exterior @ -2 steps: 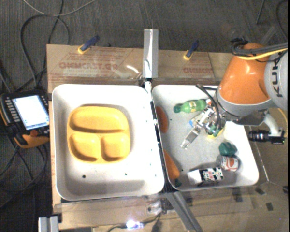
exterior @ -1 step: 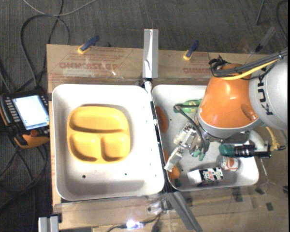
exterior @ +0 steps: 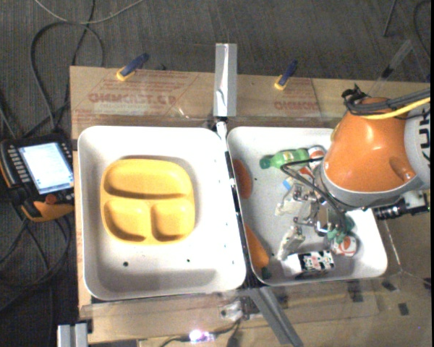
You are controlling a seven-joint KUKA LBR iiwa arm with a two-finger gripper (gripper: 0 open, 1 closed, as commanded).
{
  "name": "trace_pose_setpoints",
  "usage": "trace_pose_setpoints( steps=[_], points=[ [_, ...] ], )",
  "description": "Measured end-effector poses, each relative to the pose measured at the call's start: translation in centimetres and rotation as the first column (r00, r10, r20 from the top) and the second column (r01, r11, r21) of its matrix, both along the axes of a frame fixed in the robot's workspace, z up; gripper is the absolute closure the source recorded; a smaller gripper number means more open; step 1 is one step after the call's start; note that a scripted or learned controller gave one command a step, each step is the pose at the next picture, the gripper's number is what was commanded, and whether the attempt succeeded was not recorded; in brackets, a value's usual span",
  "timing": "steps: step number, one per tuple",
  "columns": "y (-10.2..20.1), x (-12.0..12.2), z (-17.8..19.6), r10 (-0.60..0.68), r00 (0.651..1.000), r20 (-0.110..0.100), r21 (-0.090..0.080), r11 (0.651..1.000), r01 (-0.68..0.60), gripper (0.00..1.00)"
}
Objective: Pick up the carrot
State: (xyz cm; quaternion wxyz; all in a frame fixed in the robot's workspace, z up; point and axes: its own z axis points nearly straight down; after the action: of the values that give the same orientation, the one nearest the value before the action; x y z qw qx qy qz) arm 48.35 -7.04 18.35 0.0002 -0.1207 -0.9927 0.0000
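Note:
The carrot is an orange, tapered piece lying along the left wall of the right bin, near its front corner. My gripper hangs below the orange wrist band over the middle of that bin. It is a short way to the right of the carrot and not touching it. The wrist and cables hide much of the gripper, and I see nothing held in it.
A second orange shape rests against the same wall further back. A green bottle, a black-and-white packet and a green-and-red item crowd the right bin. The left bin holds a yellow divided plate.

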Motion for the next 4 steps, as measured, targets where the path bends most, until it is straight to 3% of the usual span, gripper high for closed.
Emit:
trace_pose_setpoints(
  steps=[1,2,3,4],
  points=[
    [-2.6,0.1,-8.9,0.023,1.000,0.003,0.000,1.000,-0.023,0.00],
    [-8.8,10.9,-9.3,0.009,1.000,0.019,-0.003,1.000,-0.009,0.00],
    [-9.2,15.8,-9.2,0.652,0.758,0.004,-0.006,0.758,-0.652,0.00],
    [-2.7,13.1,-9.1,0.888,0.460,0.006,-0.016,0.460,-0.888,0.00]
  ],
)
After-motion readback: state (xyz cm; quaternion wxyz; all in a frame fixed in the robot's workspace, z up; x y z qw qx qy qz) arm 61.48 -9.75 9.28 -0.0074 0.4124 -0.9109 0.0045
